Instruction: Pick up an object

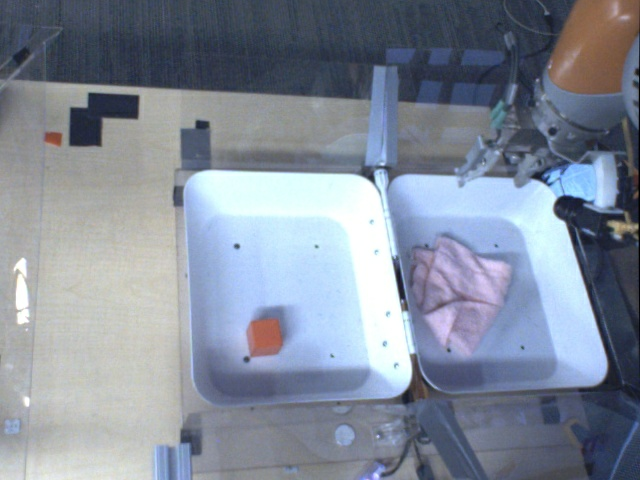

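A crumpled pink cloth (460, 288) lies in the right bin (560, 358), toward its left side. A small orange block (265, 337) sits in the left bin (215, 218), near the front left. My gripper (492, 170) hangs over the far rim of the right bin, above and behind the cloth. Its two fingers (471, 168) are spread apart with nothing between them.
A metal divider post (381, 118) rises behind the seam between the two bins. Black tape marks (100, 116) and a small orange square (52, 139) lie on the bench at far left. Cables and dark hardware (600, 218) crowd the right edge.
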Robot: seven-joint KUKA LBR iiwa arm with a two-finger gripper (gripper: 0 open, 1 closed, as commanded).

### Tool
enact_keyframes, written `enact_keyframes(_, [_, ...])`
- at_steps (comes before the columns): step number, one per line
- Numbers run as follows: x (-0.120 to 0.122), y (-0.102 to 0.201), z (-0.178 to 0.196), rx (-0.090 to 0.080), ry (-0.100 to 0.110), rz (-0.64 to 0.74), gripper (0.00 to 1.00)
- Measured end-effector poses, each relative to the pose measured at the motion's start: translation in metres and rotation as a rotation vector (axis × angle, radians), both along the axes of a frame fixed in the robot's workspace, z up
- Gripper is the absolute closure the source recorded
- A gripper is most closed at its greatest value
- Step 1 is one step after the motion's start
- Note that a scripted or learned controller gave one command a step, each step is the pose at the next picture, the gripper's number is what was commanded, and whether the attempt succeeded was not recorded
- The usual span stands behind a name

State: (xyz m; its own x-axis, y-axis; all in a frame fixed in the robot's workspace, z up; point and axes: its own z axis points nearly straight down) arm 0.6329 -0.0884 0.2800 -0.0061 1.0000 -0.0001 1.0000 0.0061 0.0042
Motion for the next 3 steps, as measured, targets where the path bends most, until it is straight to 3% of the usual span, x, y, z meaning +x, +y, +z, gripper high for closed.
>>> enact_keyframes(1, [-0.061, -0.042, -0.136, 0.0, 0.001, 0.063, 0.0])
enact_keyframes(2, [-0.048, -0.058, -0.129, 0.0, -0.003, -0.172, 0.0])
enact_keyframes(3, [-0.051, -0.072, -0.189, -0.004, -0.012, 0.188, 0.0])
